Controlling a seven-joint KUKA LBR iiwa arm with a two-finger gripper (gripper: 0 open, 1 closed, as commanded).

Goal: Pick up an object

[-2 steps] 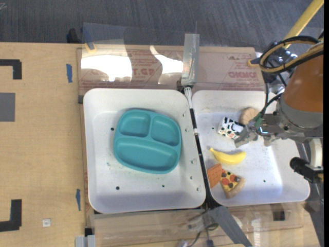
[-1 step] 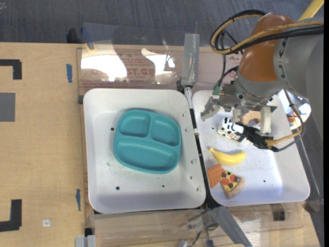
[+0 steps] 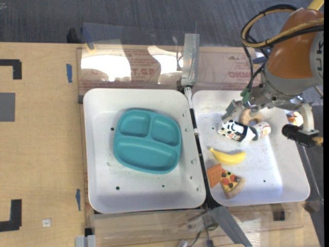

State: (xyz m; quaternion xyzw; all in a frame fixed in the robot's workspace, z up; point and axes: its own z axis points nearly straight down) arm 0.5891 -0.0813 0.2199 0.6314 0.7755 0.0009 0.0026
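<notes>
My gripper (image 3: 245, 108) hangs low over the back of the right bin (image 3: 288, 189), under the orange-banded wrist. Just below it lies a black-and-white spotted toy (image 3: 234, 131), with a small tan piece (image 3: 251, 117) and a little white and orange item (image 3: 263, 129) beside it. The gripper is close above these, and I cannot tell whether it touches any of them. A yellow banana (image 3: 229, 156) lies nearer the front. A pizza-slice toy (image 3: 230, 182) rests at the bin's front left.
The left bin (image 3: 97, 189) holds a teal divided plate (image 3: 147, 140). A raised rim divider (image 3: 194, 138) separates the two bins. A clear plastic wall (image 3: 133, 60) stands behind them. Bare white floor shows at the right bin's front right.
</notes>
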